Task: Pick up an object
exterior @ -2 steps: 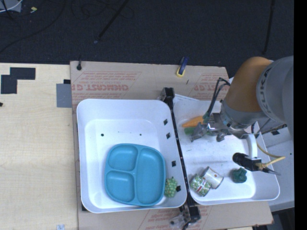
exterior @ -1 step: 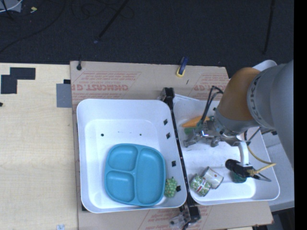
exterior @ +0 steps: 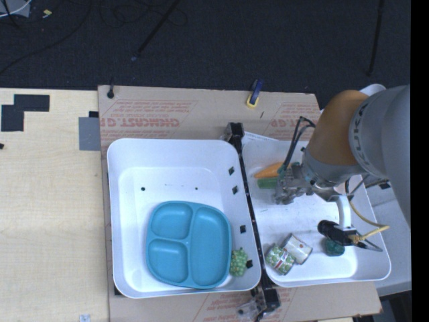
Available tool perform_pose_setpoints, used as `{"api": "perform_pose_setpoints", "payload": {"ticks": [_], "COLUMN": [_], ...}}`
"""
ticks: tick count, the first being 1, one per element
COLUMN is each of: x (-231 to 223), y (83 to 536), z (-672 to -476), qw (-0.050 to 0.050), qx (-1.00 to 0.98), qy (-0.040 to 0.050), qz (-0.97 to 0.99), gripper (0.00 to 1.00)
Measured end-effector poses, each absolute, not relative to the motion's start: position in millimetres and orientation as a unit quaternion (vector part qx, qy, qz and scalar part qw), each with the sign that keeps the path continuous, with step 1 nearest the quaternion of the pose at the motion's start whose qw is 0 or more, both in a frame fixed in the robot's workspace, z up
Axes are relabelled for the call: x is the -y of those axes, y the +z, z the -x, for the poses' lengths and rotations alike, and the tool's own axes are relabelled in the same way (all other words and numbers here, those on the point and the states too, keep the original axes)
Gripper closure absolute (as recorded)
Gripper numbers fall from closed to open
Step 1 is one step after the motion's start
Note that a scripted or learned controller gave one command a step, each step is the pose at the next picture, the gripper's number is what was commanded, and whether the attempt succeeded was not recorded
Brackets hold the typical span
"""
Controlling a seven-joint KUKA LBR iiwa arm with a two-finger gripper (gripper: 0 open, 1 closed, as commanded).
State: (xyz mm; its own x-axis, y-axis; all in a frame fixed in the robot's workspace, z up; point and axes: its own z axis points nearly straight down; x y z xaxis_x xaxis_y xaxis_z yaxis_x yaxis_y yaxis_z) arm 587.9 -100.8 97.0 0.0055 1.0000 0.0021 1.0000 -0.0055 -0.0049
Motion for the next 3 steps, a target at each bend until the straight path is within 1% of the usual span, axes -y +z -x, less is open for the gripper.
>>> {"api": "perform_pose_setpoints", "payload": {"ticks": [1,2,3], "x": [109.5,110.2,111.2], "y": [150.7,210.6,228.4], "z": [-580.8,-588.9,-589.0], "qw": [0.0,-0.001,0.0], "qx": [0.705,0.707,0.707], "qy": [-0.0002,-0.0009,-0.0002], "qz": [0.709,0.707,0.707], "gripper": [1.0,1.0,1.0]}}
